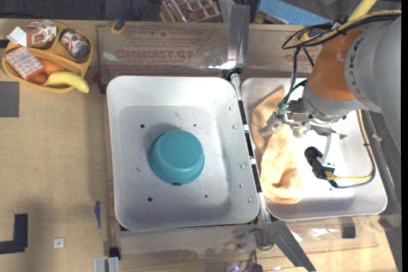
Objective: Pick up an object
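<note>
A teal bowl lies upside down in the middle of the left bin. In the right bin a floppy tan cloth-like piece stretches along the left wall from back to front. My gripper hangs low over the upper half of that tan piece, reaching in from the right beneath the grey arm with its orange band. The arm's body hides the back right part of the right bin.
A black cable plug and a yellow cable dangle over the right bin's floor. A yellow tray with a banana and packets sits at the far left of the bench. Boxes and clutter stand behind the bins.
</note>
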You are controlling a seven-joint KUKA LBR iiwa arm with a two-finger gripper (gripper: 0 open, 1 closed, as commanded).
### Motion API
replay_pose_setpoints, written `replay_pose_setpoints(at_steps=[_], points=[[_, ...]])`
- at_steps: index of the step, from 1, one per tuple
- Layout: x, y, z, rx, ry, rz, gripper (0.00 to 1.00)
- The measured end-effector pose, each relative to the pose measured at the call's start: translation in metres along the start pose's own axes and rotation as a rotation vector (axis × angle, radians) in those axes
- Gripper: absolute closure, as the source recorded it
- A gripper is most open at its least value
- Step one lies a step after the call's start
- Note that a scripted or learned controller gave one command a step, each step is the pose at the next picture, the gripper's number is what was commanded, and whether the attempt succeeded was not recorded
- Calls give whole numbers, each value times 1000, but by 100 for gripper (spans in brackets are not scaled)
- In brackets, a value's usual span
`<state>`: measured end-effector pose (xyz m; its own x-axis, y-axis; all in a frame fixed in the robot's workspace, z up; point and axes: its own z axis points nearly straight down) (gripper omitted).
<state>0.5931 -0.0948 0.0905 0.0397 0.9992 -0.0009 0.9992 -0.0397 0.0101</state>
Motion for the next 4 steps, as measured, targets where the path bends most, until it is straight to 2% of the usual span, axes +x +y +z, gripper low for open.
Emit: replay_pose_setpoints(at_steps=[1,2,3,4], points=[[-11,49,-32,8,0,-50,0],[-20,-21,-22,11,1,-11,0],[-9,-69,-2,-7,0,-90,0],[-8,-68,-12,-10,2,-89,100]])
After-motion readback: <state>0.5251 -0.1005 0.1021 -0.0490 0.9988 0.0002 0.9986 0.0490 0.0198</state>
